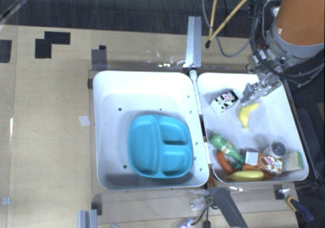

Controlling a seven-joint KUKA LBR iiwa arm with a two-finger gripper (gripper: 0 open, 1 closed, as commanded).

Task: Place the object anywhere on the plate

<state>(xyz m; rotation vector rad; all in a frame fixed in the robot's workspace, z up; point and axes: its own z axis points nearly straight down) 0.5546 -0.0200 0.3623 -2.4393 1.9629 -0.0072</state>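
Left bin (106, 95): blue divided plate (160, 145) sits toward the near right part of the floor, three compartments, nothing in any of them. The long one runs down its left side, two smaller ones are stacked on its right.

Right bin (284, 100): all the loose items are here.
- Small black-and-white carton (224, 101), cow-print look, lying tilted in the far left area near the divider.
- Yellow banana (247, 114), roughly mid-bin, just right of the carton and apart from it.
- Near edge cluster: green bottle (225, 147) lying at a slant off the left wall, an orange carrot-like piece (225, 163) just under it, a second yellow banana-shaped piece (246, 175) along the near wall.
- Near right corner: a red-and-white printed box (266, 163), a small round grey can (278, 148) just behind it, and a pale green patterned box (292, 160) to its right. These sit packed close; can't tell which ones touch.

Arm comes in over the far right corner of the right bin. Gripper (252, 96) is down over the banana's upper end, with the metal fingers right at the fruit's tip. Can't tell whether they're spread or closed, or whether they actually have the banana, since the overlap hides it. Banana is in the right bin, well apart from the plate.
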